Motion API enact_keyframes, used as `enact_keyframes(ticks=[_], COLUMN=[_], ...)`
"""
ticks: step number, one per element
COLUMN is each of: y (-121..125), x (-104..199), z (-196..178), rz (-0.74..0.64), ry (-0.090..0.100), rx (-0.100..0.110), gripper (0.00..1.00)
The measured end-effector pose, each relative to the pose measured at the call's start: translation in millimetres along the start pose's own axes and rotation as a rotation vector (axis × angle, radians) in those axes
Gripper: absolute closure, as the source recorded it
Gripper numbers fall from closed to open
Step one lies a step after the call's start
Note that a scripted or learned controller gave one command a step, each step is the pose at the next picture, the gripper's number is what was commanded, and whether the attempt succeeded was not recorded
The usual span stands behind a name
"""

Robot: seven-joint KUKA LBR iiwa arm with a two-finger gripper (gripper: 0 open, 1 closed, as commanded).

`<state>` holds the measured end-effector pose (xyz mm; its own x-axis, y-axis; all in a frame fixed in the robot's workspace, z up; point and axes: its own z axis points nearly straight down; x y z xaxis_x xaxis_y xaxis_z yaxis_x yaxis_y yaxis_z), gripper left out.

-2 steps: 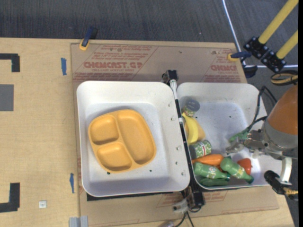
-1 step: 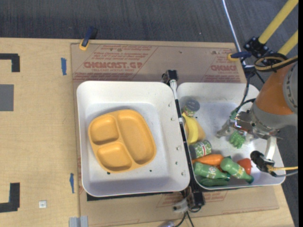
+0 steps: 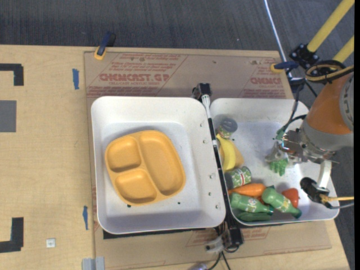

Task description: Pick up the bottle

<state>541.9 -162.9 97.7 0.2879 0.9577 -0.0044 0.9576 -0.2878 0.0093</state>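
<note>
A bench (image 3: 50,151) seen from above carries 2 shallow white bins side by side. The left bin (image 3: 112,117) holds a yellow divided plate (image 3: 145,165) with 3 compartments. The right bin (image 3: 253,128) holds a cluster along its left and near edges: a banana (image 3: 227,153), a green can (image 3: 239,176), a carrot (image 3: 247,190), and 2 green bottles (image 3: 264,201) lying on their sides near the front wall, one just beside the other, with something red (image 3: 290,195) touching them.

The grey arm with its orange band (image 3: 332,114) reaches in from the right. Its end effector (image 3: 279,153) sits low over the bin's right middle, above a small green item (image 3: 277,165); whether it is spread or pressed together cannot be told.

The bottles lie apart from the end effector, nearer the front. A good grasp would likely straddle a bottle across its narrow width, away from the carrot and the bin wall.
</note>
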Motion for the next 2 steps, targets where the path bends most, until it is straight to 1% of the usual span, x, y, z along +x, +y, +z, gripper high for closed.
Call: enact_keyframes(ticks=[1, 2], y=[-57.1, -57.4], x=[-15.2, 30.1], z=[9.3, -120.6], rz=[-0.366, -0.3], ry=[0.003, 0.006], rx=[-0.004, 0.007], gripper=[1.0, 1.0])
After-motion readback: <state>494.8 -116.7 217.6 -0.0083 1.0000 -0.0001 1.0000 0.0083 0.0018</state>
